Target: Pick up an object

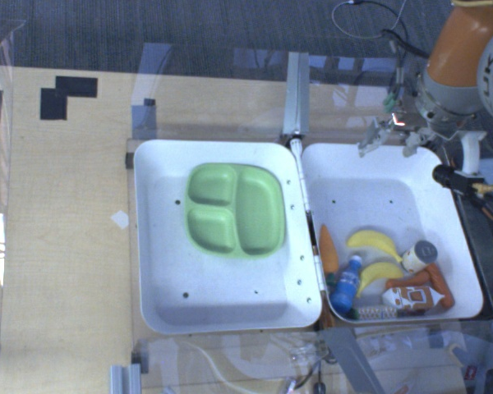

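Note:
My gripper (390, 140) hangs over the far rim of the right bin (378, 189), open, with nothing between its fingers (370, 142). At the near end of that bin lie an orange carrot (329, 249), two yellow bananas (375, 240) (381, 272), a blue bottle (345, 285), a small pale bottle with a grey cap (418, 255) and an orange-brown package (417, 295). All of them lie well in front of the gripper, none touching it.
The left bin (160, 245) holds a green divided plate (234, 208) in its middle. A metal rail (294, 97) runs back from the gap between the bins. Black tape marks (66, 95) sit on the bench at the far left.

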`<state>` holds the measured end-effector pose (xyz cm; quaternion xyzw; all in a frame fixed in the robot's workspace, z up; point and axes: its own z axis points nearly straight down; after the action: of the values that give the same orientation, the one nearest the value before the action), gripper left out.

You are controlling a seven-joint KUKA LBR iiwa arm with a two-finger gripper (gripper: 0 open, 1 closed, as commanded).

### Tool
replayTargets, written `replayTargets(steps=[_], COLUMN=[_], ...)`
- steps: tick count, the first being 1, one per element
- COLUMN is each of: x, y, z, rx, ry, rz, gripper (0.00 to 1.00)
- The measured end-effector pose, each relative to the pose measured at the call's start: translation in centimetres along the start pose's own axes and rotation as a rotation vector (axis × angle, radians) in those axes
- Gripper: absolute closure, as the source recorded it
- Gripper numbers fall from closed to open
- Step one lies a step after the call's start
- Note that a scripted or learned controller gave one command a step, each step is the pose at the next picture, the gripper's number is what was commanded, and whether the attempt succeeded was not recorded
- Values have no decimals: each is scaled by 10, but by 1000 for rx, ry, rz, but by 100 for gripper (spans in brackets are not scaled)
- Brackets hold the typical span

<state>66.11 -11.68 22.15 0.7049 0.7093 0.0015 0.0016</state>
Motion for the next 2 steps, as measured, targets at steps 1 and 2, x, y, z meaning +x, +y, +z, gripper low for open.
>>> replayTargets(steps=[1,2], x=[25,13], y=[-80,-132], z=[43,116], rx=[2,-28], ry=[1,-4], rz=[196,163], gripper=[0,0])
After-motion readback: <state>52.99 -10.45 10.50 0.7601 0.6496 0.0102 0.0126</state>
